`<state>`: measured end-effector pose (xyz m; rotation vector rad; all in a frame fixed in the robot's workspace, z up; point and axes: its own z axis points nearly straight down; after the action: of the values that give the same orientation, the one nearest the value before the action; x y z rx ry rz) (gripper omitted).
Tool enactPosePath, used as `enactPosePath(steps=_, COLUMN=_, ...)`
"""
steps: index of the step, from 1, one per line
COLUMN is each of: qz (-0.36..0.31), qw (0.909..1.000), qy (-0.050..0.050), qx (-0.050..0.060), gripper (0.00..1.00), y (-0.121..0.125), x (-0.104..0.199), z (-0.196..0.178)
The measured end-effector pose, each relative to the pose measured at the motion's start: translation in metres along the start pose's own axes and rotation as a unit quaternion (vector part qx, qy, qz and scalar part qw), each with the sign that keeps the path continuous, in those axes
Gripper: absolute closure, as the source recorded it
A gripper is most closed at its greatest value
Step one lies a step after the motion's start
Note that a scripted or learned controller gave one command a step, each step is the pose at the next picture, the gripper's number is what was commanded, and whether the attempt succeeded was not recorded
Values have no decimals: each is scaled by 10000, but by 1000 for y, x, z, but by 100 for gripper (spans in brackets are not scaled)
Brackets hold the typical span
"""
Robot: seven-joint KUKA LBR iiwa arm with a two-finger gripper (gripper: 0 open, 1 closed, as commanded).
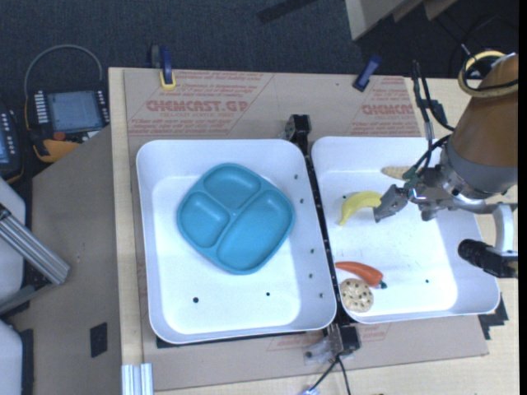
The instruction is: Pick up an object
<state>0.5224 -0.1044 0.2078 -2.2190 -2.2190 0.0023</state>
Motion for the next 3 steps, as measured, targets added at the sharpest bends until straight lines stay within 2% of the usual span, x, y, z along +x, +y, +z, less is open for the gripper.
enactPosePath(steps=1, qz=-1, qw=10000, qy=-1, qx=-6, gripper=0, y=0, x=0, z=0)
enactPosePath(steps=3, qz=4, qw=10000, qy=6, qx=18, gripper=0, y=5, x=8, z=87)
